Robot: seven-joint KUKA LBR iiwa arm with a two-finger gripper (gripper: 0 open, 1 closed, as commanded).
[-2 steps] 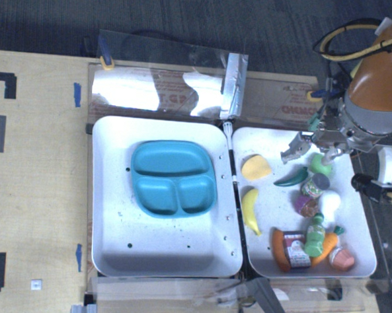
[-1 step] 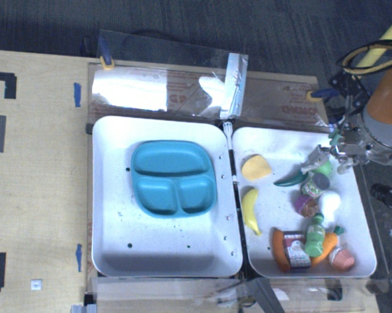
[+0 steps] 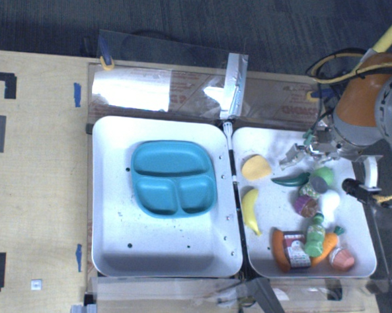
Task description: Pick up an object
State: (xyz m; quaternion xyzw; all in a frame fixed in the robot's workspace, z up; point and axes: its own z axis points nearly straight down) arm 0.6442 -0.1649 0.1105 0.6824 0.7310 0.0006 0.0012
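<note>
My gripper hangs over the back part of the right bin, with the grey arm and its orange band coming in from the upper right. Its silvery fingers stand open with nothing between them. Just below it lies a dark green chili, and a yellow lemon sits to its left. A green round toy is right beside the wrist.
The right bin also holds a banana, a purple toy, a white piece, a green bottle, an orange can and a carrot. A blue divided plate lies in the left bin.
</note>
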